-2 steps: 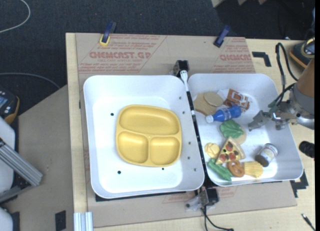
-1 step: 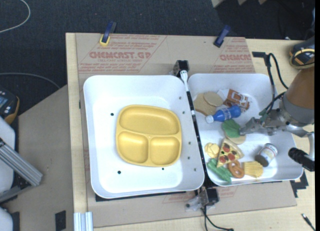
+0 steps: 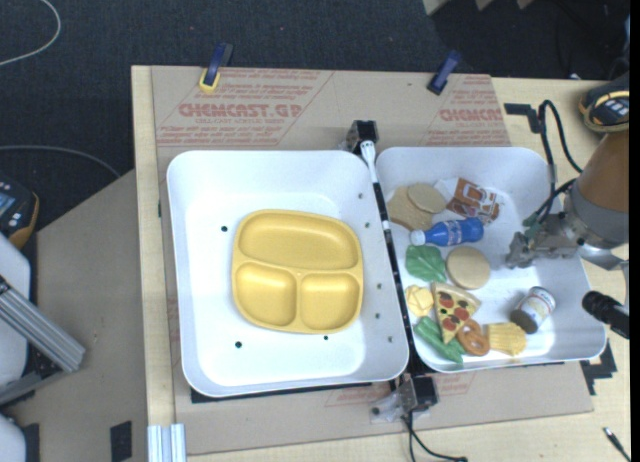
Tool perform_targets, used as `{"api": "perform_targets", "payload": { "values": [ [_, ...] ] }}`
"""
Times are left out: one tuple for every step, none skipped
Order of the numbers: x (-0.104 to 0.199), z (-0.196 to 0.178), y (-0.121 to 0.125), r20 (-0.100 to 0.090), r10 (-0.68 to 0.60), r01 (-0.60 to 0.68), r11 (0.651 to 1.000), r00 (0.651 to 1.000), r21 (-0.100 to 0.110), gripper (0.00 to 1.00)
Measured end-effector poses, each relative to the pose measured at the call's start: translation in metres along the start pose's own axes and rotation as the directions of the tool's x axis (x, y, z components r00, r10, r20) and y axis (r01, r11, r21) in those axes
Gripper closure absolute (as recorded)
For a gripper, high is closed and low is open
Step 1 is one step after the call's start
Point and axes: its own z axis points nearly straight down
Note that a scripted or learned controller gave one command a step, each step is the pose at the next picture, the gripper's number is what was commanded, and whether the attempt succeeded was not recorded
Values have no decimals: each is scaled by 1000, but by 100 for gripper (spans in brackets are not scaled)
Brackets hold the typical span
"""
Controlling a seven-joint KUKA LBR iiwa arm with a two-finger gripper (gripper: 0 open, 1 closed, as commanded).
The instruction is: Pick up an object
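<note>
- Two white bins on the bench: left bin (image 3: pixel 200 250) holds a yellow divided tray (image 3: pixel 297 270), right bin (image 3: pixel 500 165) holds the toy-food clutter.
- Gripper (image 3: pixel 527 246) sits low over the right bin's right side, above bare floor; nothing visible between its fingers. How wide they're spread: can't tell, too small and blurred.
- Nearest items: small jar (image 3: pixel 535 308) lying tilted just below the gripper, round cracker (image 3: pixel 468 268) to its left.
- Blue-and-white bottle (image 3: pixel 449 233) lies on its side, long axis roughly left-right, white cap end pointing toward the bin divider.
- Pizza slice (image 3: pixel 457 310) has its long axis running diagonally; pretzel (image 3: pixel 474 340) touches its lower end.
- Green leaf (image 3: pixel 426 263) just left of the cracker.
</note>
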Motion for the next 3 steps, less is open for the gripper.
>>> {"api": "perform_targets", "payload": {
  "values": [
    [-3, -43, -1, 0, 0, 0, 1000, 1000, 0, 100],
    [-12, -103, -3, 2, -1, 1, 1000, 1000, -3, 100],
    [-12, -124, -2, 0, -1, 1, 1000, 1000, 0, 100]
  ]
}}
